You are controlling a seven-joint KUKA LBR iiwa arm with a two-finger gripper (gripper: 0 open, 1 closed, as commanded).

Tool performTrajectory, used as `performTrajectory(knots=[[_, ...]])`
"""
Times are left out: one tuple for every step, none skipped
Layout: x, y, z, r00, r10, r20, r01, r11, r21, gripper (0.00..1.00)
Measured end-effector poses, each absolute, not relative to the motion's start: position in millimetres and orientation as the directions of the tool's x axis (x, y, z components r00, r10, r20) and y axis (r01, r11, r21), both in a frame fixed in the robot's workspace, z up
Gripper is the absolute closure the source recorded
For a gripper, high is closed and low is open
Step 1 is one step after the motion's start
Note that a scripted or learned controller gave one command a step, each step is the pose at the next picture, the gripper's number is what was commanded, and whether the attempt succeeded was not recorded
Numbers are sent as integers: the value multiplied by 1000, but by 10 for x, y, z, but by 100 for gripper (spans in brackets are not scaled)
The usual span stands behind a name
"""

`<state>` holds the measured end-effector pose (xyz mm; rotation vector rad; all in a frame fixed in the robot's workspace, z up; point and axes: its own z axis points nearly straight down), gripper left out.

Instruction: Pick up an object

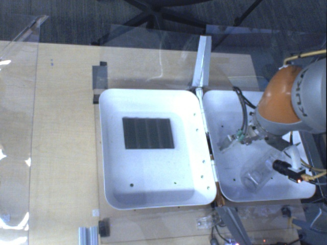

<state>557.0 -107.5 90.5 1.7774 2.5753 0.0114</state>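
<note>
The arm (299, 98) reached in over the right bin (225, 111), its orange band bulking above the wrist. The gripper (240, 137) hung low over that bin's floor, its fingers too small and cluttered to read. Just below and to the right of the gripper lay a clear plastic object (255, 176) on the bin floor, apart from it. Well to the gripper's left, across the divider, the left bin (153, 177) held a dark ribbed rectangular object (148, 133).
</note>
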Motion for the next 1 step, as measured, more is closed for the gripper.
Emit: performTrajectory(knots=[[6278,-990,896,-279,960,-4,960,279,11,0]])
